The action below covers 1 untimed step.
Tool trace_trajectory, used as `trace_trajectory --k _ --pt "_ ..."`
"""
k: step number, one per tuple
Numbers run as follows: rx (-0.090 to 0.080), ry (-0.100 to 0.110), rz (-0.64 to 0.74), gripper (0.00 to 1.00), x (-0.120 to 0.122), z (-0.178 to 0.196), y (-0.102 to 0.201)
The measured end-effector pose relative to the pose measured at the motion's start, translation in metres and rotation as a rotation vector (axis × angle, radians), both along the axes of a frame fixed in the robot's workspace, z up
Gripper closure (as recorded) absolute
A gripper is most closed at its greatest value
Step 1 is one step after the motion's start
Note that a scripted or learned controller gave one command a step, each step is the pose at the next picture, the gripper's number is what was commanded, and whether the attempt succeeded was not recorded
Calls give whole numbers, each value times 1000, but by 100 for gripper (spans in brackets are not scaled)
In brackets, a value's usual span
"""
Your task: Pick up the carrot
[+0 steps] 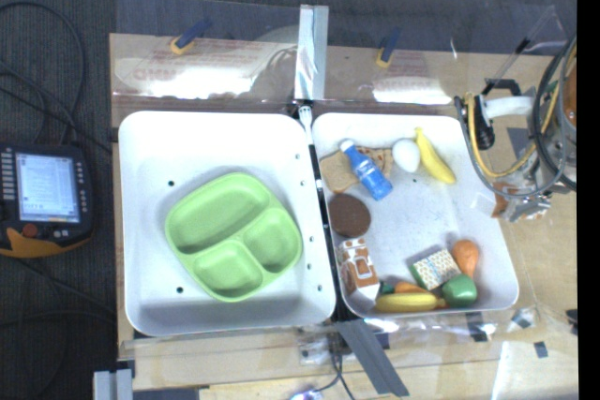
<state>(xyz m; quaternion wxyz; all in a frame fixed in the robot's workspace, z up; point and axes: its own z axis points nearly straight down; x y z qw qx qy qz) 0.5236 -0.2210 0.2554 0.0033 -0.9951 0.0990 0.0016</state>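
**Carrot in the near corner, hand off the bin's edge**

The hand (527, 201) sits outside the right bin (412, 229), just past its right wall, amid cables; whether it is open or shut cannot be told. The carrot (409, 288) lies well left of and below the hand, along the bin's near wall, wedged between a yellow banana (407, 302), a green vegetable (459, 291) and a patterned box (433, 268). An orange fruit (465, 255) sits just beyond. The bin's middle floor, left of the hand, is bare. Farther left, the other bin (150, 155) holds a green tray (234, 234).
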Motion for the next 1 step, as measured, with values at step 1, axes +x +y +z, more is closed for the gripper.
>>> trace_trajectory --k 1 --pt "0 -3 -5 100 -31 20 -2"
